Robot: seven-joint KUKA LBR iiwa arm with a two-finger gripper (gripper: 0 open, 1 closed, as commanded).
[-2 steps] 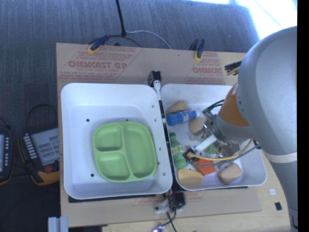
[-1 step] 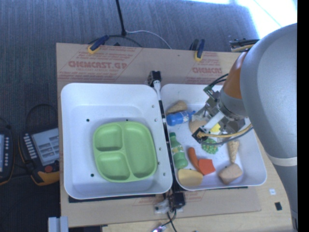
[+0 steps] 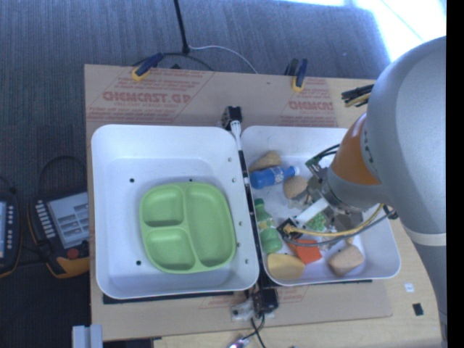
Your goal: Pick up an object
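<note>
The arm reaches into the right bin (image 3: 377, 267) from the right. Its gripper (image 3: 313, 220) is low among the objects near the bin's middle, over something green. I cannot see its fingertips. Around it lie a blue bottle (image 3: 272, 176), a tan bread-like piece (image 3: 267, 160), another tan piece (image 3: 295, 187), green items (image 3: 265, 227) by the left wall, an orange-red piece (image 3: 307, 253), a yellowish lump (image 3: 286, 267) and a tan lump (image 3: 345, 259) at the front.
The left bin (image 3: 116, 158) holds a light green divided plate (image 3: 188, 225). A divider wall runs between both bins. Clamps and cables sit at the board's far edge, and a control pendant lies off to the left of the bench.
</note>
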